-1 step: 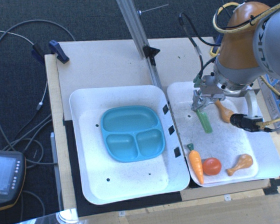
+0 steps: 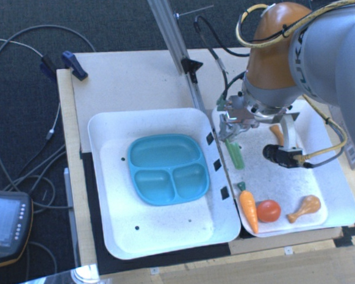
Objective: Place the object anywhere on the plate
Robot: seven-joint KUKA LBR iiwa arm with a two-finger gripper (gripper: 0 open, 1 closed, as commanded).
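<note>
We see a bench (image 2: 130, 81) from above with two shallow white bins side by side. The arm (image 2: 316, 41), grey with an orange band, reaches in from the right over the right bin (image 2: 333, 175). The left bin (image 2: 114, 192) holds a blue plate (image 2: 167, 168) with three compartments, lying flat near its middle. The gripper (image 2: 230, 128) hangs over the right bin's left edge, just above a green object (image 2: 235, 155), perhaps a bean pod, which lies on the bin floor. We cannot tell how its jaws stand. Along the right bin's near edge we find a carrot (image 2: 249, 210), a tomato (image 2: 268, 211) touching it, and a drumstick (image 2: 305, 207) further right.
</note>
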